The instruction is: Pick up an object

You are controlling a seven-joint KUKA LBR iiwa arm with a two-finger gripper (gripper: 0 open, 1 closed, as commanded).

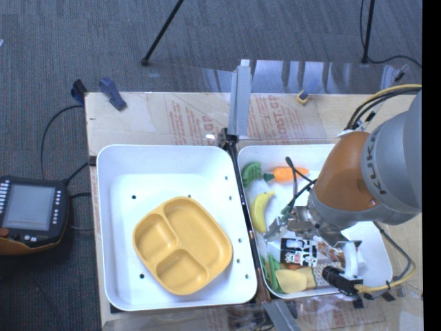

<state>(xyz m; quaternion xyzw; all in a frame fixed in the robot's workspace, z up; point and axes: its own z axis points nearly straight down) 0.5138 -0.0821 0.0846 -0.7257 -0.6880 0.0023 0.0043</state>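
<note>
The right bin point(324, 154) holds a banana point(260, 209), an orange carrot point(282, 174), a green item point(251, 172) at the top left, a black-and-white carton point(298, 252) and a pale yellow piece point(293, 278) near the front. My gripper point(281, 225) hangs low over the bin's middle, just right of the banana and above the carton. The orange-banded wrist point(344, 181) covers the bin's right half. A yellow divided plate point(181, 245) lies in the left bin point(117, 185).
A grey upright post point(240, 102) stands behind the seam between the bins. A teach pendant point(31, 212) lies on the floor at left. Blue clamps point(110, 92) sit at the bench's back-left corner. Cables point(382, 98) loop over the arm at right.
</note>
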